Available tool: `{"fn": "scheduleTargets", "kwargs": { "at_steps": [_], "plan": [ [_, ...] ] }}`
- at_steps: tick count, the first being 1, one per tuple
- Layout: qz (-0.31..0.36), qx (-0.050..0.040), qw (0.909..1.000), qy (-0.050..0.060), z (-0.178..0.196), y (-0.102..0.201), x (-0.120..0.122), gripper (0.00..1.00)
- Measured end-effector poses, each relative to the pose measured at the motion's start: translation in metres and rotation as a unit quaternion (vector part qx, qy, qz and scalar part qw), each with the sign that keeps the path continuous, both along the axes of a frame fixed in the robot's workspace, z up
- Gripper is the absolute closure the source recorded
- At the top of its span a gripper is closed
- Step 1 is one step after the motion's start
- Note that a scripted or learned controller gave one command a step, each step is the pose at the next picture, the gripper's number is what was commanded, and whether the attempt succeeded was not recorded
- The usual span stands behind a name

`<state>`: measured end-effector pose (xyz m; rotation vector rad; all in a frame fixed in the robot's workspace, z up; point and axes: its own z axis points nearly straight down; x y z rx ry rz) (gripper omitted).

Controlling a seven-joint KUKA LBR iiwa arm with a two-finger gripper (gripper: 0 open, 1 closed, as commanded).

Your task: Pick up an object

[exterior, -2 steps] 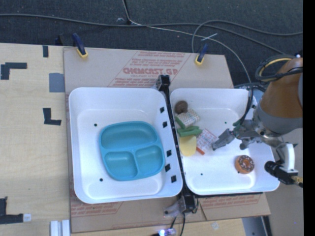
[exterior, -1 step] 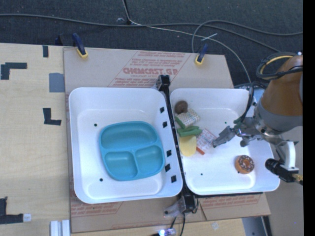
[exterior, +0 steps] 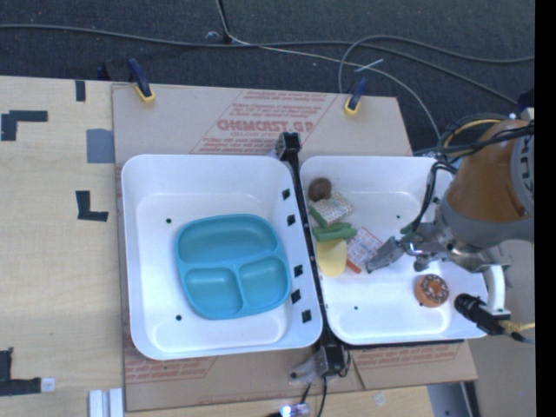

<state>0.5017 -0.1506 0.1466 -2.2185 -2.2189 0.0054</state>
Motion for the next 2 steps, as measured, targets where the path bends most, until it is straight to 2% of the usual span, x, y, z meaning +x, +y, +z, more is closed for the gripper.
{"fn": "scheduleTargets", "kwargs": {
  "at_steps": [1, 2],
  "plan": [
    [0.001, -0.0007, 1.0, -0.002, -0.063, 0.0009, -0.0012, 0.0],
    [0.0, -0.0004, 1.0, -0.003, -0.0607, 0.0009, -0.0005, 0.0]
  ]
}}
